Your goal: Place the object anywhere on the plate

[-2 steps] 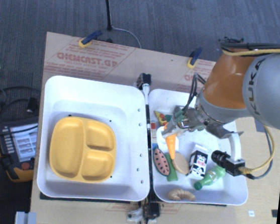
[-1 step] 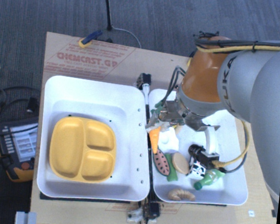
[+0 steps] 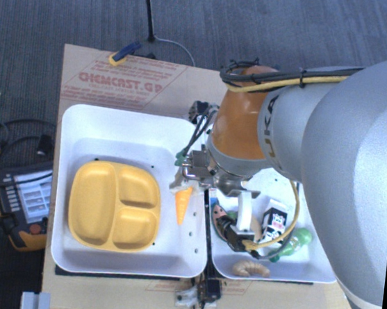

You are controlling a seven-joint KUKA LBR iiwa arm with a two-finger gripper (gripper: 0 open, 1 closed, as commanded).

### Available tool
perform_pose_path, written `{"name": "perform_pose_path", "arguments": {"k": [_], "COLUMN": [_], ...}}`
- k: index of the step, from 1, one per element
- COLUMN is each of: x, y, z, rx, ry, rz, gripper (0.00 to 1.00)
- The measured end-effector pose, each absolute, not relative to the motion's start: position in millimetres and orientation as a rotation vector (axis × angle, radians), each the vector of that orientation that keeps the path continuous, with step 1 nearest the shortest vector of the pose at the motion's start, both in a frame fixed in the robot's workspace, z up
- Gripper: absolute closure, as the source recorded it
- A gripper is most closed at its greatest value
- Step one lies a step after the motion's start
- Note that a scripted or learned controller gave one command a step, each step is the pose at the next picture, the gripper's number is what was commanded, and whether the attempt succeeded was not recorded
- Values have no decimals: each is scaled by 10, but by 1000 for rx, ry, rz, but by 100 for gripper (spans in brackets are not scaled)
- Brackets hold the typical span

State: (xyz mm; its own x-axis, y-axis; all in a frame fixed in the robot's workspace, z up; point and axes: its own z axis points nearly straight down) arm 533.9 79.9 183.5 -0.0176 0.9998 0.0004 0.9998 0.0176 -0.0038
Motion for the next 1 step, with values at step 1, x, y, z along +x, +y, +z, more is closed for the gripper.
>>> {"name": "perform_pose_path", "arguments": {"k": [1], "x": [5339], "y": [796], "z": [1836], "rx": [-2200], "ry": [-2239], "rz": [4], "gripper": [0]}}
